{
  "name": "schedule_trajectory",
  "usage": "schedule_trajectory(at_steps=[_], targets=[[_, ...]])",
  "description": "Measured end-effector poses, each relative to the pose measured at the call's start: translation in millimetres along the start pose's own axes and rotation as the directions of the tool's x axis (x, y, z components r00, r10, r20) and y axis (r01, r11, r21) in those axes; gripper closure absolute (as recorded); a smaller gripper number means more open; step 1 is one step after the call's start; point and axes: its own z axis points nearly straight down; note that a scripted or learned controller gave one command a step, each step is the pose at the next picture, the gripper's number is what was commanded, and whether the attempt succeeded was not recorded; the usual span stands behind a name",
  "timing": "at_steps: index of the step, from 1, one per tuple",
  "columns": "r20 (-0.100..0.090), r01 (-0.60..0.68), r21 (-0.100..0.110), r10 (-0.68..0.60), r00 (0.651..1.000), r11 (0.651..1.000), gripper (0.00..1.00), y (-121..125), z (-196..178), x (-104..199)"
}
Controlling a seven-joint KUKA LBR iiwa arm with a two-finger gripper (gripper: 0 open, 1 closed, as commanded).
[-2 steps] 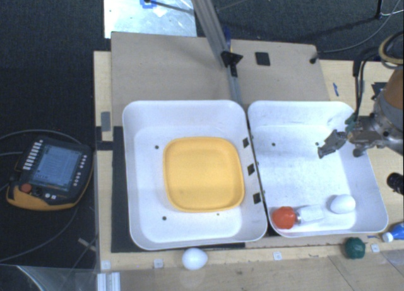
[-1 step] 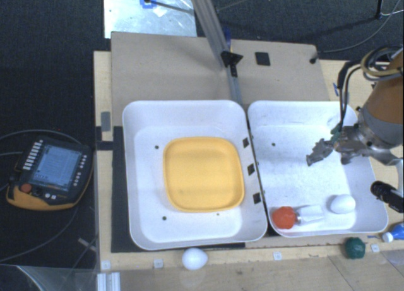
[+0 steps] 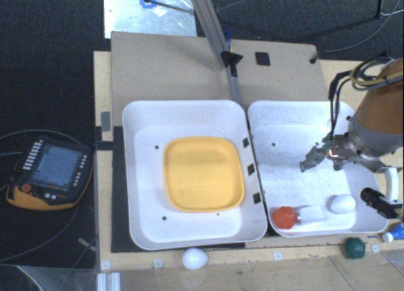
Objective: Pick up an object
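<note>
Camera view gives me the gripper (image 3: 322, 159) hovering over the right bin (image 3: 284, 125), metal fingers parted, gripping nothing; a smooth white egg-shaped object (image 3: 342, 204) lies near the bin's front edge.

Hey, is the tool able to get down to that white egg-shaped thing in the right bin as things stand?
Probably yes. The tool hangs over the right bin, and the white egg-shaped object lies uncovered near the bin's front wall. The red ball and white block sit to one side, apart from it.
</note>
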Motion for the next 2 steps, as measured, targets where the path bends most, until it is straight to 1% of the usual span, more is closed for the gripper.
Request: schedule_trajectory(at_steps=[1, 2], targets=[[0.000, 0.000, 0.001, 0.000, 1.000, 1.000, 0.00, -4.4, 56.6, -7.6], [0.000, 0.000, -0.003, 0.000, 1.000, 1.000, 1.00, -3.2, 44.8, -7.6]])
